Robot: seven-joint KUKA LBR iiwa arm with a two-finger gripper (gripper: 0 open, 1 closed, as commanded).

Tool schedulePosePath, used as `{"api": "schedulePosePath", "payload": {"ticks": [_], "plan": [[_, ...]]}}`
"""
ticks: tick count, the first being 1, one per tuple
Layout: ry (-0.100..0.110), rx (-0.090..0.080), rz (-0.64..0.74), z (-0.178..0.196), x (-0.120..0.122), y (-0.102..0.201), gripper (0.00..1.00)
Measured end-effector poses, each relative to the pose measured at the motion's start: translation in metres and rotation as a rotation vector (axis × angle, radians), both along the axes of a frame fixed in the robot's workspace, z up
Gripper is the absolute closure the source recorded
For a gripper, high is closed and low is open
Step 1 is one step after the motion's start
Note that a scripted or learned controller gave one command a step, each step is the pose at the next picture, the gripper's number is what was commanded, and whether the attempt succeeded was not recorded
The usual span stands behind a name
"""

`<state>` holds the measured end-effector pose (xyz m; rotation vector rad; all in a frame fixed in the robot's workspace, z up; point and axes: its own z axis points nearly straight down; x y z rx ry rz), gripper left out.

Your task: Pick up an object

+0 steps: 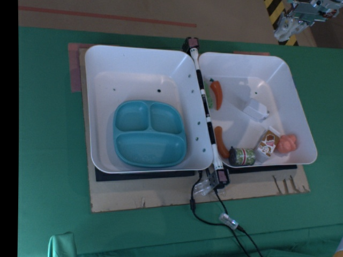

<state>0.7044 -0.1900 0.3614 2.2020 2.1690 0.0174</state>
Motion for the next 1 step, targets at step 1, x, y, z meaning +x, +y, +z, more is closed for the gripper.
{"api": "schedulePosePath", "payload": {"ticks": [1], "plan": [[0.034, 0.027, 0.012, 0.0179, -0.0721, 0.116, 1.0]]}}
